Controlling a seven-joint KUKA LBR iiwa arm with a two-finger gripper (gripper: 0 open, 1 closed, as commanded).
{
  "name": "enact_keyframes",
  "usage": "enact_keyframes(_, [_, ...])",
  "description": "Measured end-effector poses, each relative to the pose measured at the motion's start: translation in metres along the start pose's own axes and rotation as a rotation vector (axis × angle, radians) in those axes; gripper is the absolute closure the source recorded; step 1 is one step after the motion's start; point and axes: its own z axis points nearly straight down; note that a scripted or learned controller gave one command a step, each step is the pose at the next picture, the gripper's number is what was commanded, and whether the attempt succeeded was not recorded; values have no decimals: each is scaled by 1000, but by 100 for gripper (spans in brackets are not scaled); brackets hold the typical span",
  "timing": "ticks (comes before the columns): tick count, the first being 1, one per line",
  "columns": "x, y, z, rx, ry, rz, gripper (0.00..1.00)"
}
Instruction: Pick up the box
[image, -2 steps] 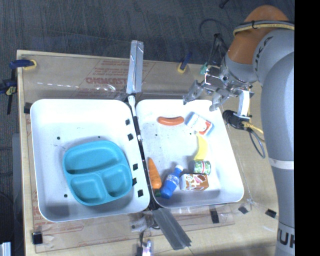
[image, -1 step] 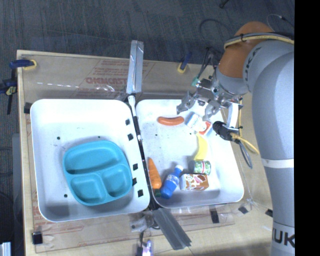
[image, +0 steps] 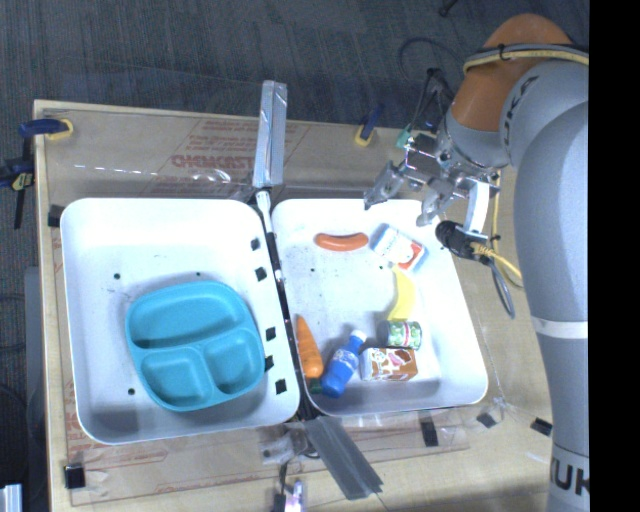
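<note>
Two box-like items lie in the right bin (image: 455, 330). One is a small white carton with blue and red print (image: 399, 247) near the far wall. The other is a brown and white box (image: 389, 364) on its side near the front wall. My gripper (image: 406, 201) hangs over the bin's far rim, just above and behind the white carton. Its fingers (image: 379, 192) are spread open and nothing is between them.
Also in the right bin are a sausage (image: 341, 241), a yellow banana (image: 402, 295), a green can (image: 405, 334), a blue bottle (image: 342, 366) and a carrot (image: 308, 347). A blue divided plate (image: 195, 343) lies in the left bin (image: 90, 250).
</note>
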Motion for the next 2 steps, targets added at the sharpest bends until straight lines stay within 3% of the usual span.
enact_keyframes(1, [4,-44,138,0,0,-12,0])
enact_keyframes(2, [4,-43,130,5,0,-18,100])
